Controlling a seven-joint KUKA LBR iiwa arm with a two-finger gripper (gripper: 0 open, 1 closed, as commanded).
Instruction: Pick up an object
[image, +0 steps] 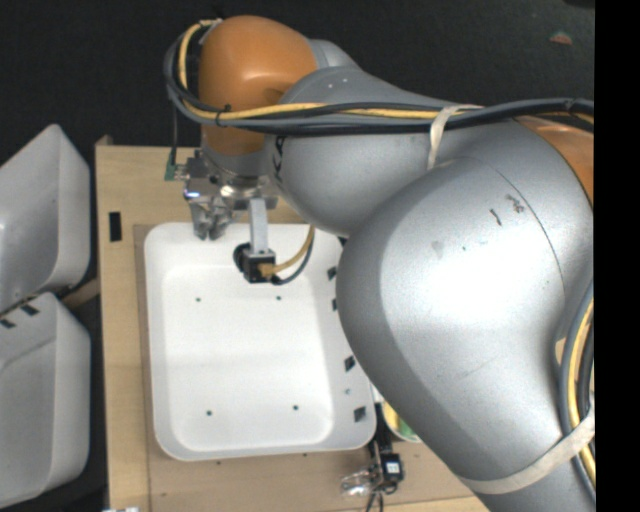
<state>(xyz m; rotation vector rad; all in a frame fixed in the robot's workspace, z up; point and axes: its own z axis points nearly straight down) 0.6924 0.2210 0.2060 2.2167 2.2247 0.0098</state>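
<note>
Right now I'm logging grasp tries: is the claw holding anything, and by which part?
Nothing shows between the claw tips; it hangs over the white bin's far edge.

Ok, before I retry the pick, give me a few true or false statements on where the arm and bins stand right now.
1. The gripper is over the far rim of the white bin. True.
2. The arm's orange band sits at the near edge of the bench. False: it is at the far side, above the gripper.
3. A red ball lies mid-bin. False: the bin floor there shows bare white with small dark dots.
4. The arm covers most of the view's right side. True.
</note>
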